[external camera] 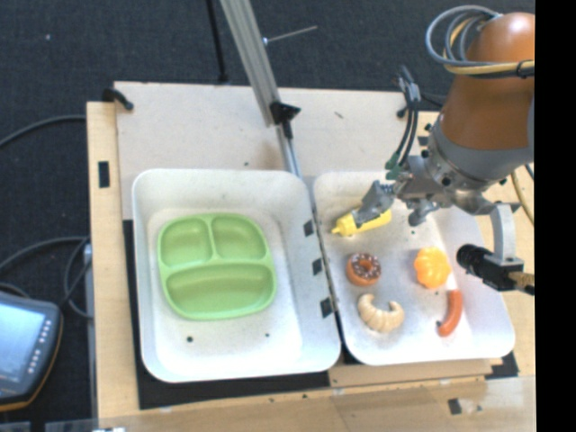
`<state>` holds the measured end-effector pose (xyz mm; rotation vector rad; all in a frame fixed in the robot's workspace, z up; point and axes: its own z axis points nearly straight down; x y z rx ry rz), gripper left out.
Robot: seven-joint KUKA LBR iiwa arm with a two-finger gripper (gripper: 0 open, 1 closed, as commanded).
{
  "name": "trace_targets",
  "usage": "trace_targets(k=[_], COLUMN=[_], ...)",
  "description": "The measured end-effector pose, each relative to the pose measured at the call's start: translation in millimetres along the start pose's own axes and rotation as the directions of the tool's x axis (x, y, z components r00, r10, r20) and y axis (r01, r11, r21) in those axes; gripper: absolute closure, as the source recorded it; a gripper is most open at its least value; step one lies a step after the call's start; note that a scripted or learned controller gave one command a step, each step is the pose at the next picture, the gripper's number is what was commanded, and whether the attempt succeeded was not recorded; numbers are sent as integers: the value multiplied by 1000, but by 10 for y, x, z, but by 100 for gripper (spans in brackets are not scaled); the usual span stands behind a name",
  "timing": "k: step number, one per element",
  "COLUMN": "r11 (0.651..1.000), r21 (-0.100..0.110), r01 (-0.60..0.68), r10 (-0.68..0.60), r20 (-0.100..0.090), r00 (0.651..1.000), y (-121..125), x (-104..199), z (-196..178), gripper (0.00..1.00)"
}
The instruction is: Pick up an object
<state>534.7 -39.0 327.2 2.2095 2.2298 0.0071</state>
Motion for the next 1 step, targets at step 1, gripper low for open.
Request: trace_targets(k=[1], r11=[1000], r21=[12], r01=[-10], r10=[10], r20=[1], r00=[1000], y=[-308], x=[142], z=[885], gripper=[0])
